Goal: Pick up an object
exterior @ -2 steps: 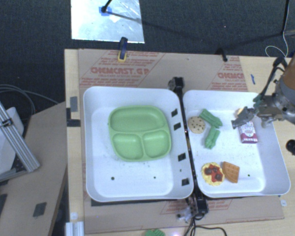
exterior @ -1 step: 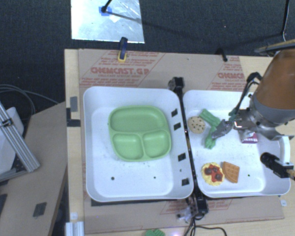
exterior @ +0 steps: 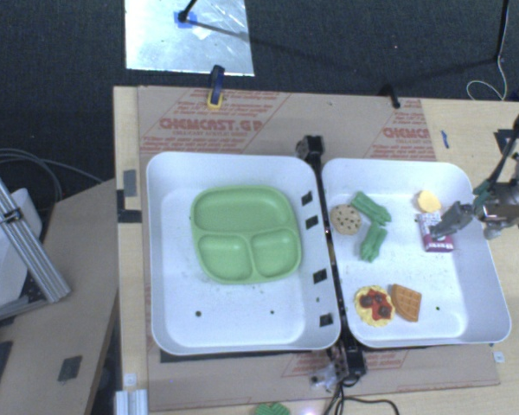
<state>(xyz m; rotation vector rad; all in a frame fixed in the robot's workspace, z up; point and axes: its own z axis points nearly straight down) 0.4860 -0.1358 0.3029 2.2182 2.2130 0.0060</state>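
Observation:
The right bin (exterior: 480, 305) holds several small toy foods. A purple packet (exterior: 434, 236) lies near its right side, with a yellow piece (exterior: 428, 201) just behind it. Two green pods (exterior: 371, 207) (exterior: 372, 243) and a chocolate-chip cookie (exterior: 345, 220) sit at the bin's left. A small pizza (exterior: 374, 305) and a waffle (exterior: 406, 302) lie at the front. My gripper (exterior: 454, 220) reaches in from the right, low over the packet's upper right corner. I cannot see whether it touches the packet.
The left bin (exterior: 169, 309) holds a green divided plate (exterior: 244, 233). Black clips (exterior: 314, 223) line the seam between the bins. The arm's wrist (exterior: 510, 201) hangs over the right bin's right rim. Cardboard (exterior: 216, 124) lies under both bins.

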